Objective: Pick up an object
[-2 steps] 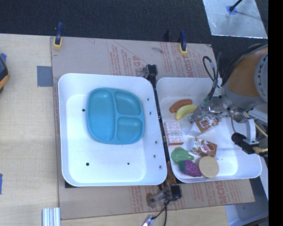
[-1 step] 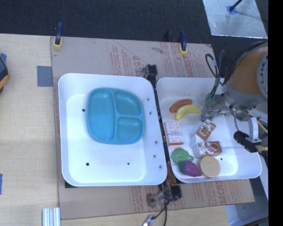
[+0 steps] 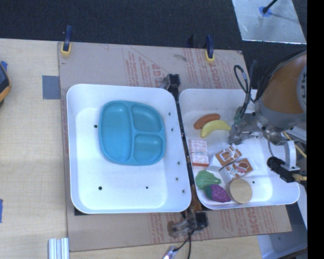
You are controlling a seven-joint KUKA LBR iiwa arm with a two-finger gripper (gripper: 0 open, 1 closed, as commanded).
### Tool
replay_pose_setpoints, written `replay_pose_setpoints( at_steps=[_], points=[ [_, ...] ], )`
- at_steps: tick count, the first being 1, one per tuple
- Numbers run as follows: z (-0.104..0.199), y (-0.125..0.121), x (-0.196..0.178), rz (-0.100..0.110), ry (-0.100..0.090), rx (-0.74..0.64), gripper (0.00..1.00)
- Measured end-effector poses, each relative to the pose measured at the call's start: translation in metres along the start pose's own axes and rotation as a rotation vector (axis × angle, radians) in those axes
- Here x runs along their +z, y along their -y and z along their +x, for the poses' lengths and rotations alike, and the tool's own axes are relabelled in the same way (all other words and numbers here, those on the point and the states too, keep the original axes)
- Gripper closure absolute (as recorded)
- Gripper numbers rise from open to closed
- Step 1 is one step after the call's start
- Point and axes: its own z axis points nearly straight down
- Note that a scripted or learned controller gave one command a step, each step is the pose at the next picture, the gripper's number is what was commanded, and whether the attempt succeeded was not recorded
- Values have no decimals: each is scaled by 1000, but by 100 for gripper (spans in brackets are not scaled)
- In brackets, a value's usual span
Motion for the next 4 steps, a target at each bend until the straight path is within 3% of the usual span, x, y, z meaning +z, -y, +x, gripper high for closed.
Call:
replay_pose_setpoints(
  at_steps=[1, 2, 3, 4],
  points=[
    [0, 0, 0, 0, 0, 1, 0],
    [-55, -76, 30, -1, -1, 0, 0],
    [-55, -77, 19, -1, 0, -4, 100],
    [-2, -90, 29, 9, -1, 1, 100]
  ],
)
